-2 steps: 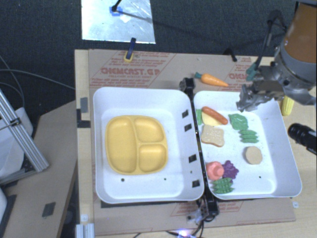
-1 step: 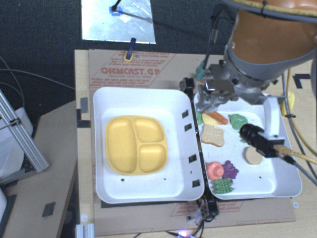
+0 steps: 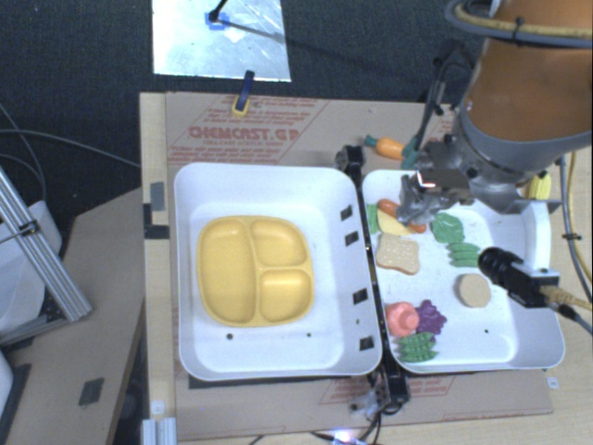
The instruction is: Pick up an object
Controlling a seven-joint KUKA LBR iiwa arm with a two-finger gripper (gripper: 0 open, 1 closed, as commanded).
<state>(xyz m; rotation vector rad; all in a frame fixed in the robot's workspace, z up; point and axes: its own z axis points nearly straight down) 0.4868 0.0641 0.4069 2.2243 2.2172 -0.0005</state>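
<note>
Camera view looking down, tool [image 3: 414, 207] hovering low in right bin [image 3: 533, 346], grip state impossible to tell, orange-red toy [image 3: 400, 216] lying just beneath it, bread slice [image 3: 398, 255] sitting below, yellow tray [image 3: 255, 270] resting far left.

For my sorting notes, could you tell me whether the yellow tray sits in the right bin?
No, the yellow tray lies in the left bin.
</note>
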